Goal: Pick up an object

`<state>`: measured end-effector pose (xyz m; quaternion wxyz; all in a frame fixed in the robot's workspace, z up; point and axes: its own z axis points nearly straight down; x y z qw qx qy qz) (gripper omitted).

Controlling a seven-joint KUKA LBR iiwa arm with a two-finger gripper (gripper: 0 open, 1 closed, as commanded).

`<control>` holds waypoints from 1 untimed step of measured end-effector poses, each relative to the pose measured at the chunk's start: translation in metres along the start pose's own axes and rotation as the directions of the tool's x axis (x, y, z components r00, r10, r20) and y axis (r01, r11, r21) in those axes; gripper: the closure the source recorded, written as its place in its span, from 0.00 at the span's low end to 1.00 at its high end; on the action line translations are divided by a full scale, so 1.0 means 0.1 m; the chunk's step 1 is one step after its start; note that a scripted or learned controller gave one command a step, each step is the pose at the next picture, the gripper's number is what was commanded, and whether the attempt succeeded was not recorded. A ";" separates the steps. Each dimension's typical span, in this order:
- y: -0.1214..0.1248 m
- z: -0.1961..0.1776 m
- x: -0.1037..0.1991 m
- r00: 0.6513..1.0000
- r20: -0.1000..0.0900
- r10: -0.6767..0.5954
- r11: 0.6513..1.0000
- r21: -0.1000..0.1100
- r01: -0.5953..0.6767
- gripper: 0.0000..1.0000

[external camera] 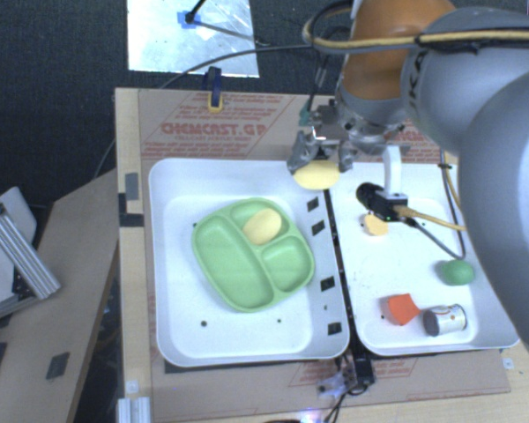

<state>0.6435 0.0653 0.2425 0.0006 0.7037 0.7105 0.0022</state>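
While the pale yellow object (316, 176) sits at the far rim of the left bin (172, 236), I see it pinched between the fingers of the gripper (321, 160), directly beneath at six o'clock. The arm (476, 86) reaches in from three o'clock, its orange band (392, 33) above the wrist. The object looks smooth, rounded, lemon-like. A green divided tray (247, 258) lies at seven o'clock, holding another yellow piece (263, 226).

A green divided tray (247, 267) crowds the left bin's (181, 324) centre, leaving open white floor along its edges.
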 end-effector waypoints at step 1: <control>0.18 0.24 0.41 1.000 0.001 0.001 1.000 0.002 -0.001 1.00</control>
